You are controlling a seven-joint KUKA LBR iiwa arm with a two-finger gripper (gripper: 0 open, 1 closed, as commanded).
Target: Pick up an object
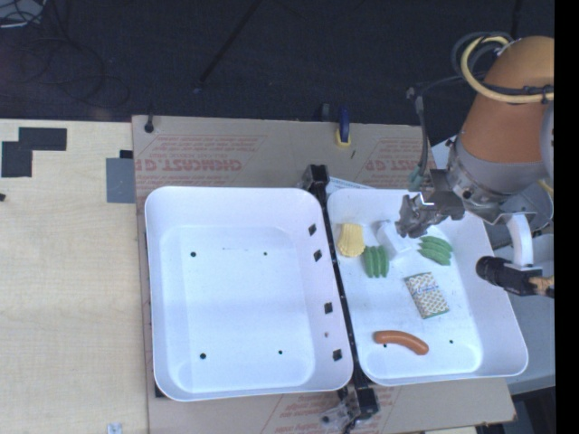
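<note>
Two white bins sit side by side. Left bin (235,369) is mid-frame, right bin (493,355) is w/ the toys. The claw (412,220) hangs low over the upper part of the right bin, near its top middle. Can't tell how far open it is or if it has hold of anything. Just below-left: a yellow thing (350,239) & a green thing (375,261). Right of the claw: another green one (435,249). Lower down: a small patterned box (425,295) & an orange sausage (402,342) near the bottom.

A pale wood bench (63,287) is seen at left, marked with dark patches (36,147). Brown printed cardboard (235,152) is laid beneath the bins. Black cables (54,25) are strewn far left.
</note>
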